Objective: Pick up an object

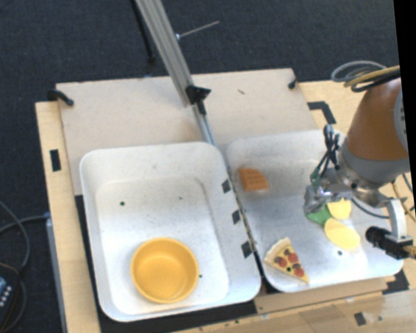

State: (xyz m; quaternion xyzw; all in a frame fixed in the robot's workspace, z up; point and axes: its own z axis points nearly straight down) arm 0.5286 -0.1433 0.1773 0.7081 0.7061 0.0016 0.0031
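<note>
Nearest the camera, a yellow bowl point(164, 269) sits upright in the left bin point(106, 180). In the right bin point(280, 147), a toy pizza slice point(285, 259) lies at the front edge, and a yellow disc point(342, 234) lies near it on the right. Just behind the disc, the tool point(319, 200) is down over a green piece point(317, 215) and a yellow piece point(339, 209); whether it is spread or pinching cannot be told. Farther back, an orange-brown block point(253, 179) rests near the divider. A metal rail point(170, 48) slants over the counter point(128, 111).
</note>
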